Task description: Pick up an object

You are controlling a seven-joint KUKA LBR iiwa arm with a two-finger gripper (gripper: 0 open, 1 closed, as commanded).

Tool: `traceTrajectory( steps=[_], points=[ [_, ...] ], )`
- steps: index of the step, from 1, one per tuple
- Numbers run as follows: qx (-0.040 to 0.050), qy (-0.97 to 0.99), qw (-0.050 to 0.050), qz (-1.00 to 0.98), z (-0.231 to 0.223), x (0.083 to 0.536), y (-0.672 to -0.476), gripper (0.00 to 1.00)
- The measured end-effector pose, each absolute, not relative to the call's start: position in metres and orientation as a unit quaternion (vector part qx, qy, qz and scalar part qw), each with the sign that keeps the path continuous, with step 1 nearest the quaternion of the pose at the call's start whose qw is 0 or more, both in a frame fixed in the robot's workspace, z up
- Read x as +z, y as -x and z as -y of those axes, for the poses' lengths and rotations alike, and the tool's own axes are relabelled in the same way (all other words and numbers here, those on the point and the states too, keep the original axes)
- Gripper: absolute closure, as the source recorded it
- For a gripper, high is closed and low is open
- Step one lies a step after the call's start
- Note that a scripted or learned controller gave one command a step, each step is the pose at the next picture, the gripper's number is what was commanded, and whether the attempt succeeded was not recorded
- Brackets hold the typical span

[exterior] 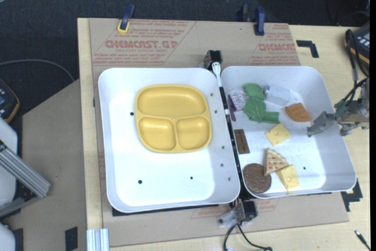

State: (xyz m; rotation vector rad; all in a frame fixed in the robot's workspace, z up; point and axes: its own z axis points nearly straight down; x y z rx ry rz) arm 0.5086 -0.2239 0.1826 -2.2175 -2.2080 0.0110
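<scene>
Currently, gripper [322, 124] beside upright-standing cheese wedge [278, 134]

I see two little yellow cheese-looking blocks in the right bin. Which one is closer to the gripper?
The upper cheese block, just below the green toy, lies closer to the gripper at the bin's right side. The other cheese block sits lower, beside the sandwich wedge.

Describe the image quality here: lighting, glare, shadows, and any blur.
Camera view: even, soft overhead light; the white bins look bright, nearly washed out, with little surface detail. Shadows are faint, the clearest lying under the yellow tray. The claw at the right edge looks soft and slightly blurred. The small food items are low in detail, and the dark floor is underexposed.
</scene>
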Motion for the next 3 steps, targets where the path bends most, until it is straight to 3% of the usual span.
traceTrajectory(
  steps=[1,3],
  points=[
    [0.0001,0.707,0.0,0.707,0.223,0.19,-0.512,0.0],
    [0.0008,0.707,0.003,0.707,0.218,0.104,-0.512,0.0]
  ],
)
